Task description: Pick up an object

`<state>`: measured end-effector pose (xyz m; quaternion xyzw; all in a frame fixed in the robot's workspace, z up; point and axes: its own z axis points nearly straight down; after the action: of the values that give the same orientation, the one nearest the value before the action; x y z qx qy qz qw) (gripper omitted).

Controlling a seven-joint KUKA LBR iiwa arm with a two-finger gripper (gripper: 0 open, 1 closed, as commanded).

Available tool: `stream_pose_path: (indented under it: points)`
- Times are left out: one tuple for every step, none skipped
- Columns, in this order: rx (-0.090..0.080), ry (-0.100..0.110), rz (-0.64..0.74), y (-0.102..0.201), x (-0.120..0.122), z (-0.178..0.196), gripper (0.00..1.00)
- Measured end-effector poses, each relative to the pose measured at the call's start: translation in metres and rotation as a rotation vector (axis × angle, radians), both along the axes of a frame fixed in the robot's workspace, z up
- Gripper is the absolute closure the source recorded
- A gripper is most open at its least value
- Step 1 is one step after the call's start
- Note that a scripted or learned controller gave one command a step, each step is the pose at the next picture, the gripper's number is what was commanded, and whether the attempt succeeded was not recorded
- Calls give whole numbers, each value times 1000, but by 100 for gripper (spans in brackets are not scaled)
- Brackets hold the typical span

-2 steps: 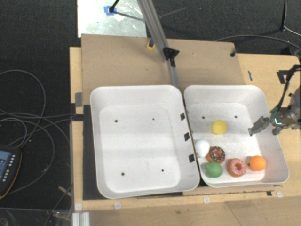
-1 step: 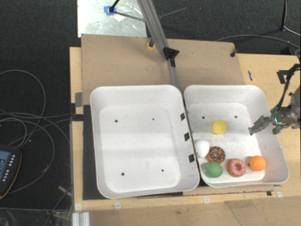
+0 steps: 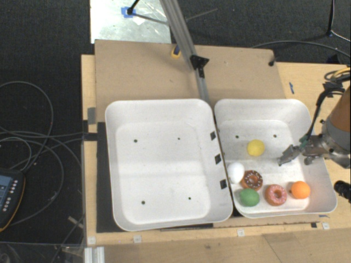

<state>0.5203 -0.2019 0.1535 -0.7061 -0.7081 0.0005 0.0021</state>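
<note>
A: Camera view, item one?
B: Left bin (image 3: 164, 163), shallow white tray, matte, rounded corners, small dark holes in its floor. Its whole floor is open room.

A: Item two?
B: Right bin (image 3: 263, 119), same make, touching the left bin along the middle seam, where small black clips sit. Its contents crowd the 6 o'clock end; the 12 o'clock half is bare floor.

A: Contents?
B: Yellow ball (image 3: 256, 147), smooth, near the bin's centre, apart from the rest. White ball (image 3: 235, 172), smooth, at 8 o'clock against the left wall. Chocolate doughnut (image 3: 252, 179), ring shape, speckled, just beside the white ball. Green ball (image 3: 249, 197), touching that doughnut at its 6 o'clock. Pink doughnut (image 3: 275, 194), glossy ring, near the front wall. Orange ball (image 3: 300, 189), just beside the pink doughnut at its 3 o'clock, close to the corner.

A: The arm?
B: Claw (image 3: 284, 160), grey metal, at 3 o'clock of the yellow ball and apart from it, above the pink doughnut. Nothing sits between its fingers; whether they are spread or closed I cannot tell.

A: Support?
B: Counter (image 3: 142, 70), flat tan board, bare beyond the bins at 12 o'clock.
</note>
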Motion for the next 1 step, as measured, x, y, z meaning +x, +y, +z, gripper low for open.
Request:
stream_pose_path:
  points:
    - [0, 0, 0, 10, 2, -55, 0]
